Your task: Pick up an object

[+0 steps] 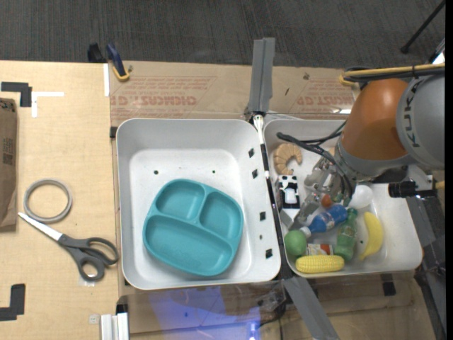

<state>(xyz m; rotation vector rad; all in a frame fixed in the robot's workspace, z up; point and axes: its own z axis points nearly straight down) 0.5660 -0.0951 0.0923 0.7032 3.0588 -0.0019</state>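
The right bin (403, 261) holds a heap of small items. Among them are a tan croissant (287, 156), a black-and-white toy (288, 191), a blue bottle (328, 219), a green ball (296, 243), a yellow corn cob (319, 263), a banana (372, 234) and a green bottle (346, 241). My gripper (320, 190) hangs low over the middle of this bin, just above the blue bottle's neck and right of the black-and-white toy. The arm's orange band (375, 122) covers the bin's far right part.
The left bin (134, 154) holds a teal divided plate (193, 226). On the bench to the left lie a roll of tape (48, 200) and a pair of scissors (74, 246). A grey divider bar (262, 76) runs between the bins at the back.
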